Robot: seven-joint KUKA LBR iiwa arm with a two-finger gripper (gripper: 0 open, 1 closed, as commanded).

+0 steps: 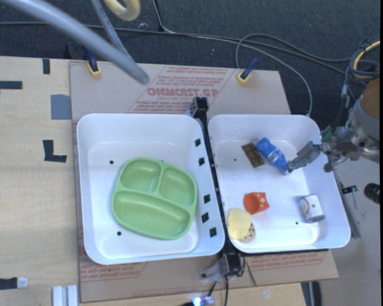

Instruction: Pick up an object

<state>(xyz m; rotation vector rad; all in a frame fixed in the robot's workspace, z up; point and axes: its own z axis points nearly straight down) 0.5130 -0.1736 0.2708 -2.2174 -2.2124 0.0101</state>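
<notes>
Nothing visibly between gripper [308, 153] fingers (seemingly parted).

The arm reaches in from the right side of the desk, its wrist low over the right bin's right rim. The pincer [311, 156] points leftward and slightly down; one grey finger [299, 157] slants inward, with nothing visible between the fingers.

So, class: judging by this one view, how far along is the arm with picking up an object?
Nothing looks picked yet. The blue crumpled packet, brown rectangular bar, orange-red block, yellow round piece and small white can all lie in the right white bin. In hand: the gripper reaches over that bin's right rim near the packet. Left: grasping and lifting.
</notes>
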